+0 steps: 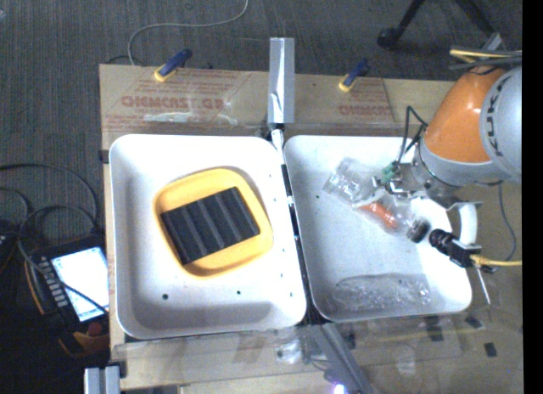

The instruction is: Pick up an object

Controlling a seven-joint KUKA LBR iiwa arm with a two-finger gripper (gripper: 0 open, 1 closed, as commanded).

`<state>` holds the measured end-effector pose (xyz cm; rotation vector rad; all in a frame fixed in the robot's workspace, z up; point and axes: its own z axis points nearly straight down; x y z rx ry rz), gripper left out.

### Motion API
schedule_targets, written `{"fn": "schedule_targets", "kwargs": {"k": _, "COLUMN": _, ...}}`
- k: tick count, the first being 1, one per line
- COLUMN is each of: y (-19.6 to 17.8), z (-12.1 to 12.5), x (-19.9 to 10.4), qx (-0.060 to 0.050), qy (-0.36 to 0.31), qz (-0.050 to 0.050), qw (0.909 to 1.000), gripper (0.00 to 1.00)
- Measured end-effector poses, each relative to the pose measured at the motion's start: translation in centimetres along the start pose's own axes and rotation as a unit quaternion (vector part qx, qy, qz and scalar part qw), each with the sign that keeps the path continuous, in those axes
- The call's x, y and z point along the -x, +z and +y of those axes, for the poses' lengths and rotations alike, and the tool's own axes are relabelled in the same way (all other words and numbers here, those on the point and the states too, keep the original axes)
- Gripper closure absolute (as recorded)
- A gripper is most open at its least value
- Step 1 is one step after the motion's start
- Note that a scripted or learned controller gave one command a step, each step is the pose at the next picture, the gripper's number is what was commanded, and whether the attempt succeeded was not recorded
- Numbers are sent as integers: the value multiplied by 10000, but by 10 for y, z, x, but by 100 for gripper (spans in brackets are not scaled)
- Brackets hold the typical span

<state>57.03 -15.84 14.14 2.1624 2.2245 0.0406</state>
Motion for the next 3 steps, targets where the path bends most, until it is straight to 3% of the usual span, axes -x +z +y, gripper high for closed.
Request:
{"fn": "schedule_targets", "kwargs": {"k": 1, "y": 46, "z": 6, "x": 20, "qx": -131, "qy": -687, "qz": 24, "qw": 9975, "gripper": 0}}
{"fn": "schedule_targets", "kwargs": {"k": 2, "y": 37, "z": 7, "x": 19, "qx": -127, "qy": -686, "qz": 38, "qw": 9976, "gripper": 100}}
{"fn": "schedule_targets", "kwargs": {"k": 3, "y": -46, "z": 50, "x": -5, "qx": -235, "qy": -443, "qz": 52, "qw": 9987, "gripper": 100}}
